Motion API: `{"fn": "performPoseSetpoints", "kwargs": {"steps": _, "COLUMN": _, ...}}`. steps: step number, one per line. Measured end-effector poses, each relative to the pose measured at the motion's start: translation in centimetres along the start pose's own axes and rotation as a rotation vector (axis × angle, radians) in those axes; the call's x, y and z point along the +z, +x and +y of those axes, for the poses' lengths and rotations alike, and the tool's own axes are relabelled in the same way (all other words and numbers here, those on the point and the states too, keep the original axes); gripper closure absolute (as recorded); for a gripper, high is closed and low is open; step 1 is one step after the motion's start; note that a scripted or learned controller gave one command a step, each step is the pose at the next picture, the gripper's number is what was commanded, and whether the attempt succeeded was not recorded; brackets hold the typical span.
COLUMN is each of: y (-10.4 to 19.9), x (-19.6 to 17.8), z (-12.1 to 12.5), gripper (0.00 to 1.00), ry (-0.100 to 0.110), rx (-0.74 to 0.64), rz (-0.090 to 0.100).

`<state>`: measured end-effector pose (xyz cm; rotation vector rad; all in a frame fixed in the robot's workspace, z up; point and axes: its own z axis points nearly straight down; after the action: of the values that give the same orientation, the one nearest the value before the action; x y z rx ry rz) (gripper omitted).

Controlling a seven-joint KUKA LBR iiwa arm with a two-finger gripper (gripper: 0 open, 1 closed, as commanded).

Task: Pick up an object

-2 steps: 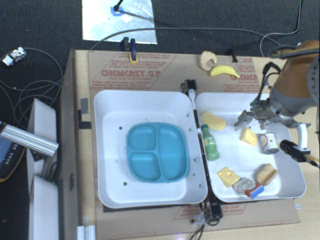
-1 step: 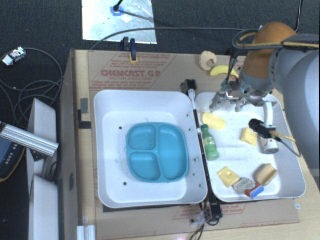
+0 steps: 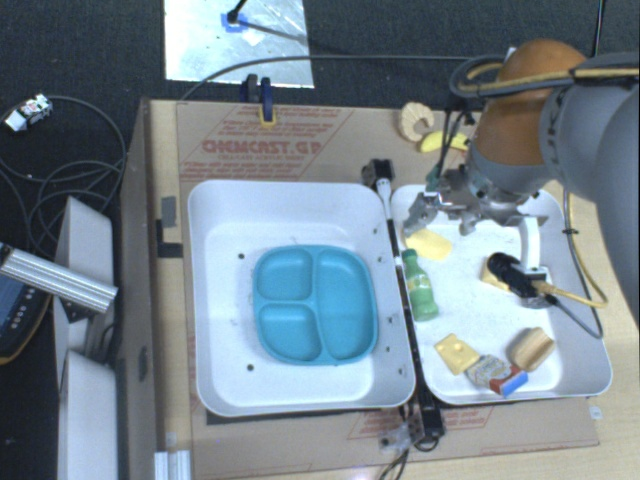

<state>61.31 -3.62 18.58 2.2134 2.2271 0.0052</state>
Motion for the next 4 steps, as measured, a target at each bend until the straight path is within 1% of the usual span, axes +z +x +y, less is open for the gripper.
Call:
{"fn": "performPoseSetpoints", "kwargs": {"steps": 1, "y": -2.8, "x": 0.1, "z": -1.6, "gripper": 0.00, "ry": 0.003, "rx": 0.005, "rz": -0.002}}
{"fn": "performPoseSetpoints", "kwargs": {"steps": 2, "y": -2.8, "x": -1.0, "z": -1.5, "gripper": 1.00, "ry": 0.000, "rx": 0.003, "rz": -0.002}}
{"fn": "performPoseSetpoints", "kwargs": {"steps": 3, "y": 4.8, "x": -0.1, "z": 3.3, "gripper": 1.00, "ry": 0.001, "rx": 0.001, "rz": 0.001}}
{"fn": "performPoseSetpoints", "kwargs": {"steps": 4, "y": 6.4, "x": -5.4, "z": 5.7, "gripper": 1.00, "ry": -0.001, "rx": 0.001, "rz": -0.001}}
